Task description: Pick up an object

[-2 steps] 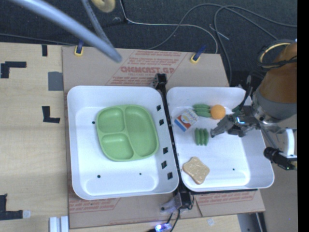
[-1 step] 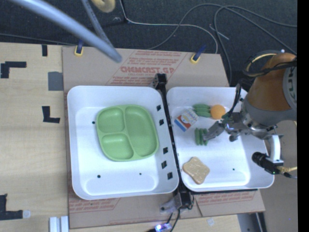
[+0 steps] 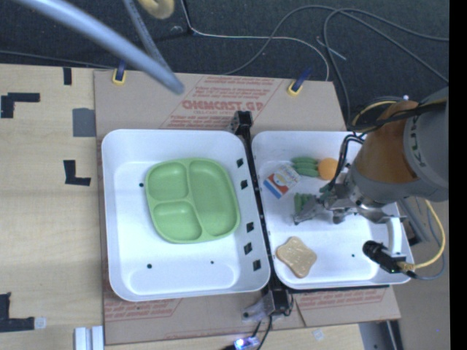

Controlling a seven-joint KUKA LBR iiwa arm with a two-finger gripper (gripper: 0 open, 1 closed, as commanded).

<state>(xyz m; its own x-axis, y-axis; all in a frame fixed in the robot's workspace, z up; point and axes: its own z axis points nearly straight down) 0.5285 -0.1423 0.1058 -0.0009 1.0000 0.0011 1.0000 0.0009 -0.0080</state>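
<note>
Gripper (image 3: 305, 208) low in right bin (image 3: 332, 272) (near toast (image 3: 295, 256)).

A divided plate (image 3: 192, 200) is lying in my left bin (image 3: 117, 195); in my right bin (image 3: 343, 267), my gripper (image 3: 305, 211) is hanging behind a toast piece (image 3: 295, 257).

The hand (image 3: 310, 208) is small and dark, so its tips cannot be made out, and they cover part of a green thing (image 3: 301, 204) right under them. The arm (image 3: 408, 159) runs off the picture's right edge. Just above the hand, the arm hides part of an orange thing (image 3: 327, 168). Far up and left, a blurry grey bar (image 3: 95, 31) is cut off.
</note>
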